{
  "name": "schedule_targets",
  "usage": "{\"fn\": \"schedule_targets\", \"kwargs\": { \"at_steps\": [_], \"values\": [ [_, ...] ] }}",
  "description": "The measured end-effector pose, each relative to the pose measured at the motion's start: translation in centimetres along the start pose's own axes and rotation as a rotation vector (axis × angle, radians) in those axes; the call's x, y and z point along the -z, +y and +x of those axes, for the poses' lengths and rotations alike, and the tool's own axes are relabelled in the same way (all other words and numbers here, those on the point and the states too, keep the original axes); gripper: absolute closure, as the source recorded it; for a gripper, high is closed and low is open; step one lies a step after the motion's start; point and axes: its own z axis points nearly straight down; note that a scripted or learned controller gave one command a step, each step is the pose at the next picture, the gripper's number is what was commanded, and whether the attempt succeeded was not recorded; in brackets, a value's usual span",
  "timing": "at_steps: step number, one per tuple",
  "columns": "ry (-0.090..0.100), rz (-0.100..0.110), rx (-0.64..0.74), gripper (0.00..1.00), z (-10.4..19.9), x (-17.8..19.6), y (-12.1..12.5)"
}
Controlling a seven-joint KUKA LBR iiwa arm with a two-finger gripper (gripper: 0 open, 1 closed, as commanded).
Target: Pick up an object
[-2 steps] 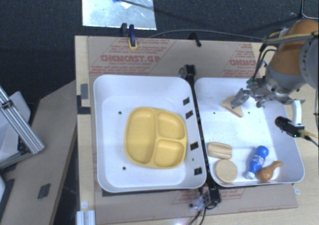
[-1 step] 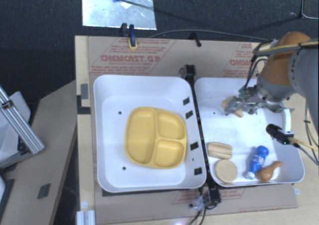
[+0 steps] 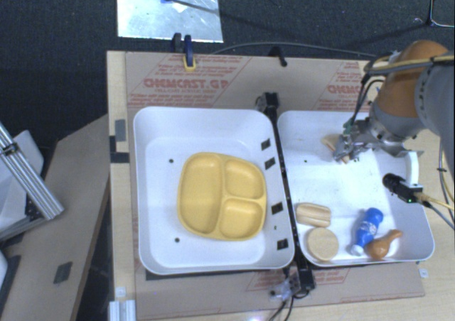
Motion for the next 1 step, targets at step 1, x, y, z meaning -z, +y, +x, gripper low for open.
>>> {"fn": "schedule_targets", "kwargs": {
  "at_steps": [1],
  "values": [
    [-0.001,-0.003,-0.002,1.00,-0.78,4.74,0.01]
  ]
}}
